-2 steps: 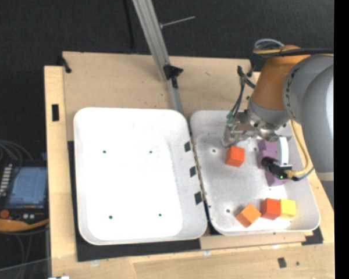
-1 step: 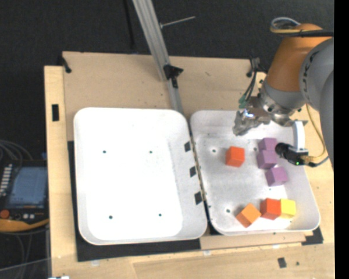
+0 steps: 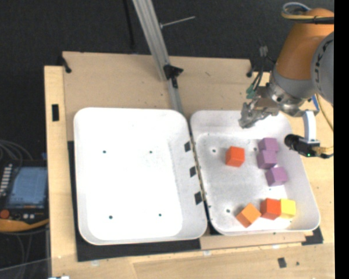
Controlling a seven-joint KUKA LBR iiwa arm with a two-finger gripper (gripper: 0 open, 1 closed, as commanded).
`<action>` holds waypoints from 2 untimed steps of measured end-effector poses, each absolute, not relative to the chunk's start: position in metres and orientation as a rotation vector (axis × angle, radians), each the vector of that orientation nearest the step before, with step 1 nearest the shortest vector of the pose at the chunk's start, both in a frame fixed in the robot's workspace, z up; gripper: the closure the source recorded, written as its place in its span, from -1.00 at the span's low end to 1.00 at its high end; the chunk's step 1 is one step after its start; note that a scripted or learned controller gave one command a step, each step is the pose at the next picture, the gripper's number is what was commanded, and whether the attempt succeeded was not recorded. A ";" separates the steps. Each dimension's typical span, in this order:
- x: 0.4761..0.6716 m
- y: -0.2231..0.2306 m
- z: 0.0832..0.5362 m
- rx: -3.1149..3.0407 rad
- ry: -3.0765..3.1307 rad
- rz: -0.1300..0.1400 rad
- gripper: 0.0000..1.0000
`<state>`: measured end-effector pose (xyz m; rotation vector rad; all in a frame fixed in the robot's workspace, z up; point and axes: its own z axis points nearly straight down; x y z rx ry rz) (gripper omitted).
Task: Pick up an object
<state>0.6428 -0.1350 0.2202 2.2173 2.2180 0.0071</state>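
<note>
- Arm (image 3: 302,51) is cut off at the right edge of my view; I only get the orange band, grey wrist and the tool end.
- Gripper (image 3: 248,120) is small and dark against the bin rim; I can't tell its state from here, and I see nothing in it.
- Arm reaches in from the upper right, wrist angled down and left, gripper tip over the far rim of the right bin (image 3: 221,127), above the blocks and clear of them.
- Right bin holds all the objects: orange cube (image 3: 235,156) near the middle, closest to the gripper.
- Two purple blocks (image 3: 268,151) stacked or pressed together near the right side, can't tell which; a third purple block (image 3: 276,175) just below them.
- Near rim: orange block (image 3: 249,214), red-orange cube (image 3: 271,208) and yellow cube (image 3: 288,207) in a tight row, touching or nearly so.
- Yellow cube sits close to the bin's right wall, little room on that side.
- Orange cube stands well apart from the others, open floor all round it.
- Left bin (image 3: 131,173) is bare white with a few dark dots.
- Bins sit edge to edge on the table (image 3: 122,80); a metal post (image 3: 154,34) slants up from their far junction, left of the gripper.
- Black fitting (image 3: 302,144) with a cable hangs at the right bin's right rim, just under the arm.
</note>
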 end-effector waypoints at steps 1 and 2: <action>0.644 -0.136 0.266 2.215 2.220 0.007 1.00; 0.628 -0.081 0.256 2.215 2.227 -0.001 1.00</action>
